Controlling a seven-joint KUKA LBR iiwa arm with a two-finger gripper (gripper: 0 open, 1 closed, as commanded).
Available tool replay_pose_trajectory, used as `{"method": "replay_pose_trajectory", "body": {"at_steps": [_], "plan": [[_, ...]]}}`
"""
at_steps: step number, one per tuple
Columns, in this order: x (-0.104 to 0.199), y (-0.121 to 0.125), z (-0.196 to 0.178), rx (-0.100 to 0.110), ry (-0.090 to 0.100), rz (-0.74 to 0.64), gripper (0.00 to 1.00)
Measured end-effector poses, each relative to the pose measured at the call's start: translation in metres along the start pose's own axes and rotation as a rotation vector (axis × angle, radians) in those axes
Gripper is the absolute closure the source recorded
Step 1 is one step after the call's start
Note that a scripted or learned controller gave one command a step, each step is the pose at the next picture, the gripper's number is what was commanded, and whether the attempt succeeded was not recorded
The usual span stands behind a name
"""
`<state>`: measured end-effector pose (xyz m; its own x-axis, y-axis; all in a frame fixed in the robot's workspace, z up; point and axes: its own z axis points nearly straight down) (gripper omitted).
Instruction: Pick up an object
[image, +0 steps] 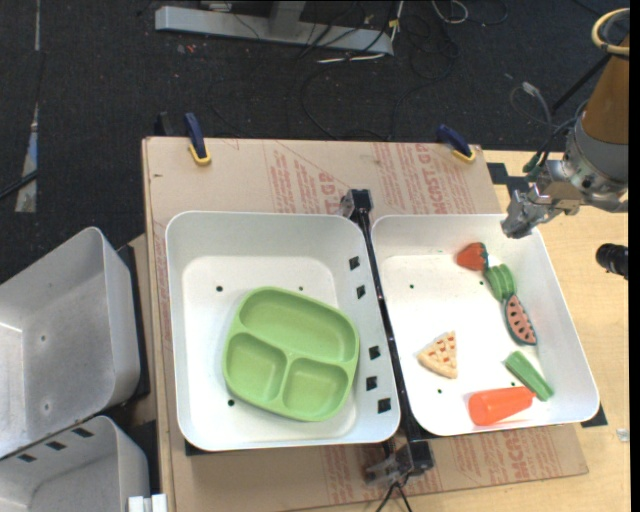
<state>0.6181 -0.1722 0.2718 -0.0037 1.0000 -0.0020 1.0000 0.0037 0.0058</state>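
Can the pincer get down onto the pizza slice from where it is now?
Probably yes. The pincer hovers over the right bin's far corner, and the pizza slice lies flat with bare floor around it, apart from the other toys, nothing over it.

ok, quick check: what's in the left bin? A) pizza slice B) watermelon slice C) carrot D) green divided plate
D: the green plate lies in the left bin; the pizza slice, carrot and watermelon slice all lie in the right bin.
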Motion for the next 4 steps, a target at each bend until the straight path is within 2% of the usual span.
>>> {"method": "replay_pose_trajectory", "body": {"at_steps": [1, 2, 4], "plan": [[0.05, -0.017, 0.009, 0.008, 0.003, -0.002, 1.0], [0.095, -0.024, 0.007, 0.008, 0.003, -0.003, 1.0], [0.203, -0.045, 0.03, 0.009, 0.003, -0.003, 1.0]]}}
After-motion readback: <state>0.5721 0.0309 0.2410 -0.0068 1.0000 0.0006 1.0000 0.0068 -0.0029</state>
